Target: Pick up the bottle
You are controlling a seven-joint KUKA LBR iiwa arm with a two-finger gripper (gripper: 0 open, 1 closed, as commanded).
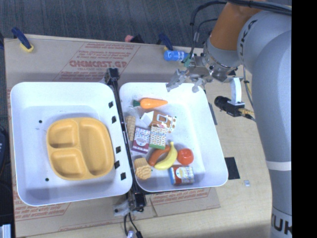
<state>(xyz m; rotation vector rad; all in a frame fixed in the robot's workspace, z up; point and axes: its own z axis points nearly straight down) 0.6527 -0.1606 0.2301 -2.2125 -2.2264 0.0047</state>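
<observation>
arm (257,38): grey with an orange band, enters from the right of the frame and reaches toward the upper middle, above the far edge of the right bin.
tool (185,83): sits just over the upper rim of the right bin; its two metal fingers (174,83) are spread apart with nothing between them.
bottle (175,55): small and blue, lying on its side on the cardboard in the upper middle of the frame, outside both bins, just above and left of the tool and not touching it.
right bin (214,138): white, in the centre right of the frame, holding a cluster of toy foods.
carrot (152,103): orange, lying across the upper part of the right bin, near the tool.
cartons (150,133): a few small printed boxes in the middle of the right bin, overlapping one another.
banana (169,158): yellow, in the lower part of the right bin, touching a brown sausage-like piece.
tomato (185,156): red, just right of the banana.
can (182,175): on its side near the lower rim of the right bin.
waffle (143,171): tan, in the lower left corner of the right bin.
left bin (25,98): white, at the left of the frame.
plate (79,148): yellow, three compartments, in the middle of the left bin.
desk (59,53): covered with printed cardboard under both bins.
</observation>
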